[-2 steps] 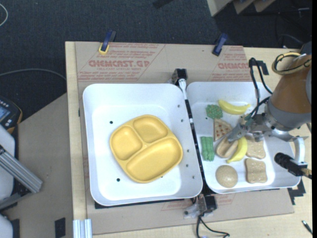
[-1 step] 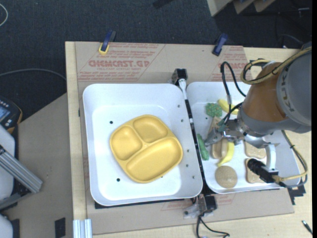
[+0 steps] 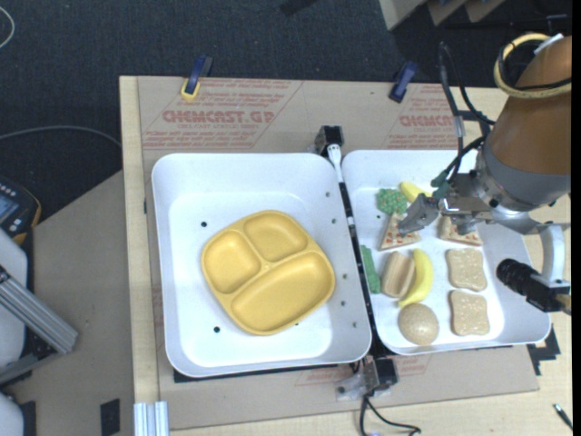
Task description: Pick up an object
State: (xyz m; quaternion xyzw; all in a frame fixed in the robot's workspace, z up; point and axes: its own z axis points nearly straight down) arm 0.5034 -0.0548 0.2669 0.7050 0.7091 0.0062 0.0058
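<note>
Nearest on the counter [image 3: 136, 243], at the near edge of the right bin [image 3: 536, 334], sit a round bread roll [image 3: 418, 323] and a slice of toast [image 3: 470, 314], with a second toast slice [image 3: 466, 269] just beyond it. To their left lie a hot dog [image 3: 397, 274] and a banana [image 3: 420, 278] touching side by side, and a thin green pod [image 3: 369, 271] along the bin's left wall. The left bin [image 3: 182, 316] holds a yellow divided plate [image 3: 267, 271]. Farther back in the right bin are a pizza slice [image 3: 398, 236], a second one [image 3: 461, 232] partly under the arm, a green broccoli piece [image 3: 392, 201] and a small yellow piece [image 3: 410, 190]. The pincer [image 3: 425, 213] hangs low over the nearer pizza slice, between it and the broccoli; whether its fingers are apart or closed, and whether they hold anything, cannot be told. These look like light, stiff toy foods with smooth skins, so slipping is the likely trouble. The flat pizza slice offers little height; taking it across its narrow width by the edges seems best, or choosing the rounder broccoli instead.
</note>
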